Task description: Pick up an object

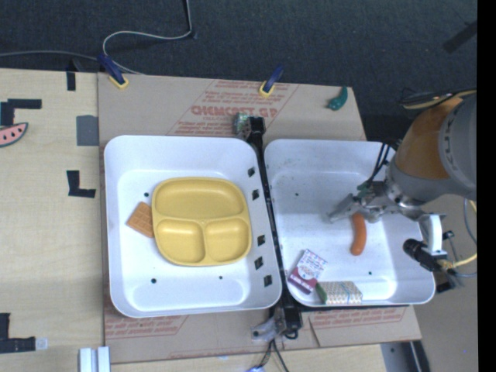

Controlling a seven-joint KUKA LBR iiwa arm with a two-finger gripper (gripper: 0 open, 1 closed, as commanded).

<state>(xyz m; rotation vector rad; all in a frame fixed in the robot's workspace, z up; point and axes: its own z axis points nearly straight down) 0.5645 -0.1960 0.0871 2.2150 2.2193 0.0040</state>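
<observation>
Bench [46, 285] carries two shallow white bins side by side, seated on a cardboard sheet.

Left bin [124, 231]: a yellow divided tray [203, 219] takes most of the floor; a tan cracker-like square [140, 220] lies tucked against the tray's left edge.

Right bin [310, 169]: three small items. A silvery wrapped bar [339, 291] lies along the near wall. Just left of it, a small red-and-white packet [308, 269], tilted. Above these, near mid-floor, an orange sausage-shaped piece [358, 234], lying roughly upright in view, apart from the packets.

Arm enters from the right; the tool [358, 206] hangs low over the right bin, directly above the top end of the orange piece. Nothing is visibly between its fingers; how far they are spread cannot be told from this angle.

Likely target: the orange piece. Judged light, probably toy plastic or rubber, smooth and rounded, so prone to roll or squirt out. Best hold is across its narrow middle, fingers square to its long axis. The packets look flat and thin, harder to get under.
</observation>
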